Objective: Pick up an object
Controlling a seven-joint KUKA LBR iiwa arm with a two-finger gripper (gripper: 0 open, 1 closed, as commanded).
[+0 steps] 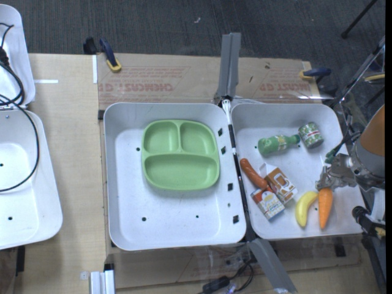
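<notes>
The right bin (245, 124) holds several toy foods. A green bottle (278, 143) lies beside a small green-labelled can (311, 135) near the back. An orange sausage (253, 173) lies at the bin's left side, next to an orange-and-white carton (275, 193). A yellow banana (304, 208) and an orange carrot (324, 207) lie side by side at the front right. My gripper (329, 179) hangs at the bin's right side, just above the carrot's top end. Nothing is visibly lifted.
The left bin (122, 219) holds a green divided plate (180, 155). A grey divider post (229, 66) rises between the bins at the back. White equipment with black cables (18, 164) stands at the far left. The arm's body (373, 158) fills the right edge.
</notes>
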